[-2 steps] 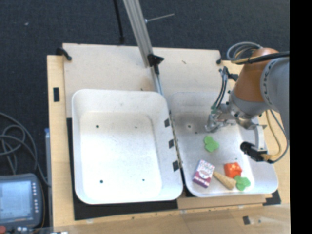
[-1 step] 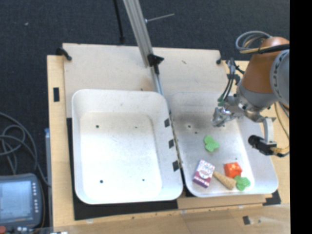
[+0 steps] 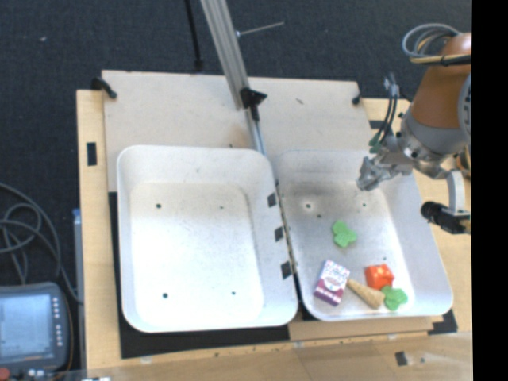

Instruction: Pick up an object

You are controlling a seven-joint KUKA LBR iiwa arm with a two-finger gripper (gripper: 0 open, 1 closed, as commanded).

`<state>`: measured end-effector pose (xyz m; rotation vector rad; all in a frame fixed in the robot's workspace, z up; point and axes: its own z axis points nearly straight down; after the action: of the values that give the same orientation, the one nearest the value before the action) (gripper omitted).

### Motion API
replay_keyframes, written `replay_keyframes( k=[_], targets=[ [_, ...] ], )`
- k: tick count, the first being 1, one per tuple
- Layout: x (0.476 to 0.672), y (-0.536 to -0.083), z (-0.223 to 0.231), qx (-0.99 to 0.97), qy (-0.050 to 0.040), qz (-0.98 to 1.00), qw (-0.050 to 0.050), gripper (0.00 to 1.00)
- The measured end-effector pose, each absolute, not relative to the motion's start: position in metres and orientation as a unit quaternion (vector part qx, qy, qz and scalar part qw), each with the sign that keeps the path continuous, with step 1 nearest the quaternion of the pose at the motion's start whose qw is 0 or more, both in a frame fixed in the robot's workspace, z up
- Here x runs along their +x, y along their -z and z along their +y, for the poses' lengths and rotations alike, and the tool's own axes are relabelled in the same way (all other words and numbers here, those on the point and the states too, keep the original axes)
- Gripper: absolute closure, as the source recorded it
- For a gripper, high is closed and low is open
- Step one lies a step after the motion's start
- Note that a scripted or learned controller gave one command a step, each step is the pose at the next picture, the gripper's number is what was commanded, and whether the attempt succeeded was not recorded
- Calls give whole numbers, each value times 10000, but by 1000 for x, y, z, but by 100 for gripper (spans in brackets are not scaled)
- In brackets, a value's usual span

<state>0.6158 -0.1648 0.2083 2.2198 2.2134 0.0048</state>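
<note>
From above, the right bin (image 3: 413, 236) is smooth white plastic with round corners and gray smudges. Near its front edge lie a small purple box (image 3: 332, 282), a tan cone (image 3: 365, 293), a red block (image 3: 379, 276) and a bumpy green toy (image 3: 394, 297). Another green toy (image 3: 344, 234) sits alone mid-bin. The metal pincer (image 3: 368, 178) hangs over the back part with nothing in it; I cannot tell how wide it is. The left bin (image 3: 198, 236) has lots of room.

Grey arm (image 3: 432, 125) angled down-left from right
</note>
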Motion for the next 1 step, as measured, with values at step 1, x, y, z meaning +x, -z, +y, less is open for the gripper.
replay_keyframes(
  k=[1],
  targets=[
    [624, -256, -162, 7062, -16, 7080, 32, 100]
  ],
)
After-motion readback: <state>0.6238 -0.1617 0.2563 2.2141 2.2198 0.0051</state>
